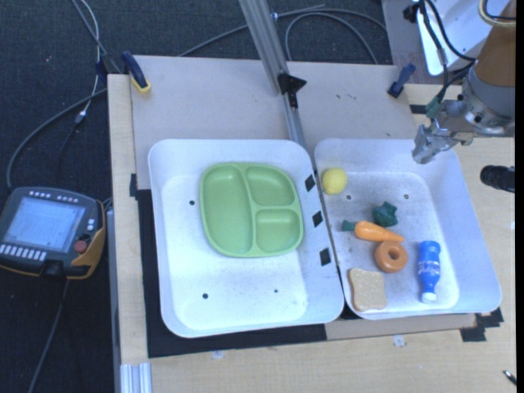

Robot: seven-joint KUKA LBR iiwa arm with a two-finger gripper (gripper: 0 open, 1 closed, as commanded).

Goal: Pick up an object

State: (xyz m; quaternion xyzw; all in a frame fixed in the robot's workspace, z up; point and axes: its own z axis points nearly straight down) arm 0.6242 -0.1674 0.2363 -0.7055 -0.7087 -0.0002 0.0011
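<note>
Above the far right corner of the right bin point(458, 187), over its rim: gripper point(426, 150), fingers' opening impossible to tell, nothing visibly held. Inside that bin, well apart from it: yellow ball point(333, 180), green toy point(385, 214), carrot point(378, 232), donut point(391, 257), blue bottle point(428, 270), bread slice point(368, 289).

Right bin point(458, 188): yellow ball point(333, 180), carrot point(378, 232), donut point(391, 257), blue bottle point(428, 270), bread slice point(368, 289).

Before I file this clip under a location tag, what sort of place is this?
Most likely a robotics lab bench set up for grasping trials. An arm's gripper hangs over two white bins holding toy food such as a carrot, a teach pendant lies beside the bench, and cables trail across dark carpet.
</note>
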